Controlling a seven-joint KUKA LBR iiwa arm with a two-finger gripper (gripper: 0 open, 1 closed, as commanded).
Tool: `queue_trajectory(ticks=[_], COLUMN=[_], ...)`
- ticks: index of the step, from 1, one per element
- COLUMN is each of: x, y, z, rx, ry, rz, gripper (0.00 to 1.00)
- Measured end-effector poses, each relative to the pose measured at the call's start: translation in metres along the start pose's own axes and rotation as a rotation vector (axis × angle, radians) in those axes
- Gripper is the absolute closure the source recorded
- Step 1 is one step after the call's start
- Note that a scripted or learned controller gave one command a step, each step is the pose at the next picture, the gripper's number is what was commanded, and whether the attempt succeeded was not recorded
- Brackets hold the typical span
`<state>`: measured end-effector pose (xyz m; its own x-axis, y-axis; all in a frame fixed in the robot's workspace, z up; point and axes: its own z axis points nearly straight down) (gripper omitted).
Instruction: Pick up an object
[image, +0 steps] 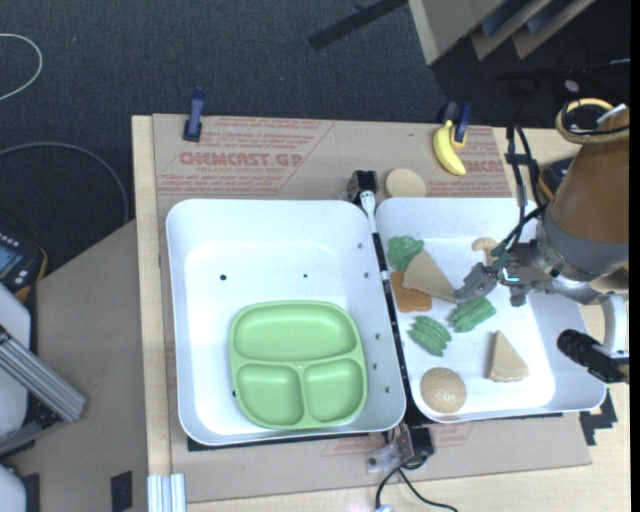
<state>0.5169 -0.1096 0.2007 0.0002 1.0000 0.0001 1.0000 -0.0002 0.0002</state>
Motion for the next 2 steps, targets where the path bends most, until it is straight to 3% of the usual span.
queue_trajectory(ticks=[1, 2], x=[-0.014, -0.014], y=[-0.041, -0.037], z=[0.082, 0.066], rx=[0.011, -0.003], ry=[0.002, -0.001], rz=[0.004, 0.002], gripper=[0.0, 1.0])
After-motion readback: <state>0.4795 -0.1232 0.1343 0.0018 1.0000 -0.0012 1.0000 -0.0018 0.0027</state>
